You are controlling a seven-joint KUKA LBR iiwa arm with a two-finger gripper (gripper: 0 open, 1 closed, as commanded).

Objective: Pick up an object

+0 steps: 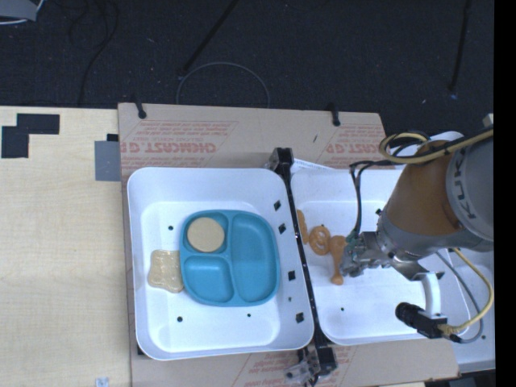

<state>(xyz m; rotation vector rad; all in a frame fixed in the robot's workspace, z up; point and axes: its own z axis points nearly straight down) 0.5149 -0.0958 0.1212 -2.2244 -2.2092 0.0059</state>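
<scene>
My gripper (350,258) is low in the right bin (379,329), near its left side, with the grey and orange arm (427,208) reaching in from the right. An orange pretzel-shaped piece (320,239) lies just left of the gripper. A small orange stick-like piece (337,276) pokes out right below the gripper, touching or very close to it. Another thin orange piece (301,220) lies by the bin's left wall. The wrist hides whatever is directly under the gripper.
The left bin (153,200) holds a blue divided plate (242,268) with a round tan cookie (205,234) in its upper-left compartment. A pale bread-like slice (165,270) lies left of the plate. A black divider (294,248) separates the bins. Cables hang near the arm.
</scene>
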